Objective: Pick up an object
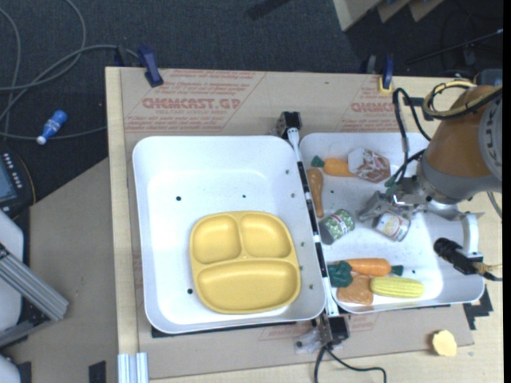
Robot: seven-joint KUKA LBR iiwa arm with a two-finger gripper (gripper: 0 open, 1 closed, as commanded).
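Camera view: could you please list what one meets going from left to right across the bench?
Yellow divided plate in the left bin → green can → corn cob → gripper → yellow piece on the bench.

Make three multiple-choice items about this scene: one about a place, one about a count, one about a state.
1. Where does the yellow divided plate lie?
A. in the left bin
B. in the right bin
C. on the bare bench

2. How many compartments does the plate have?
A. two
B. three
C. five

3. How does the corn cob lie in the right bin?
A. upright
B. on its side
C. inside the can

Answers: 1 A, the plate rests in the left bin. 2 B, two small compartments sit above one large one. 3 B, the cob lies flat near the front wall, beside the carrot.
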